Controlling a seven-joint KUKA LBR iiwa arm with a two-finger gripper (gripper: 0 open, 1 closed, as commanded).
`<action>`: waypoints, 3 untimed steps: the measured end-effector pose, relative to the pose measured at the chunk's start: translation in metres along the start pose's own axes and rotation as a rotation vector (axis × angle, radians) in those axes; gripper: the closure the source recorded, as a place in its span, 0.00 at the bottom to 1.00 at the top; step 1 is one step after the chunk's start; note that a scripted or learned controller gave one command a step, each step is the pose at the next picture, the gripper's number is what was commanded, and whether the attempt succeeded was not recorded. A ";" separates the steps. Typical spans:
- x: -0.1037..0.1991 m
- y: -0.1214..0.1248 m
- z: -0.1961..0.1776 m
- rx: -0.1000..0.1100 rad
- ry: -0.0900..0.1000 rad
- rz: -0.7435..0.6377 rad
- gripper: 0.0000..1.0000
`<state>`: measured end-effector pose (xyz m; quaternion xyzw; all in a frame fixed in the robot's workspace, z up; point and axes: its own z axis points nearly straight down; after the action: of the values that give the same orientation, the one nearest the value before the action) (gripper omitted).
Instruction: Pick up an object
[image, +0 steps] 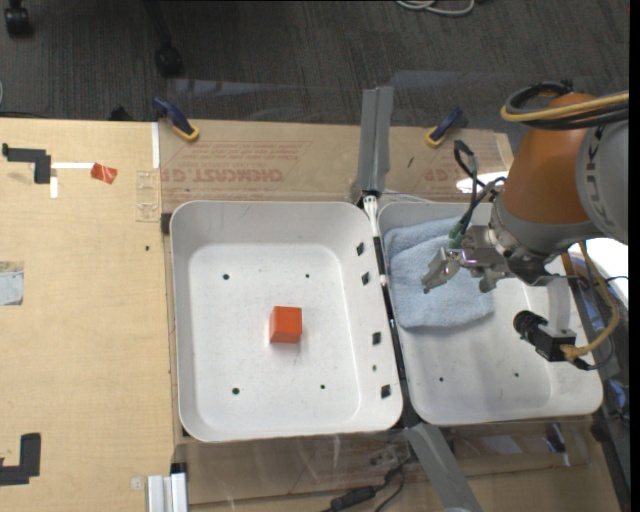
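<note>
Orange block (286, 325) square-on in left bin (200, 240); tool (447, 268) above towel (425, 300), fingers spread, holding nothing.

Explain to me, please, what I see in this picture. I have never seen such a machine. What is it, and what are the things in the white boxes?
One camera looks down at a slant on a bench with two shallow white bins. From the right reaches a robot arm, grey with an orange band. At its end is a two-finger gripper, hanging over a pale blue cloth in the right bin. Whether it holds anything, I cannot tell. In the left bin lies a small orange-red block, untouched.
</note>
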<state>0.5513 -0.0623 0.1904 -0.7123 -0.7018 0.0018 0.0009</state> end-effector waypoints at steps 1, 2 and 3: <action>-0.010 0.035 -0.054 -0.003 0.000 0.003 0.00; -0.033 -0.021 0.043 0.000 0.001 0.143 0.00; -0.052 0.041 0.097 -0.007 0.000 0.101 0.00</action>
<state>0.5908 -0.1147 0.0935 -0.7468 -0.6650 -0.0005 -0.0016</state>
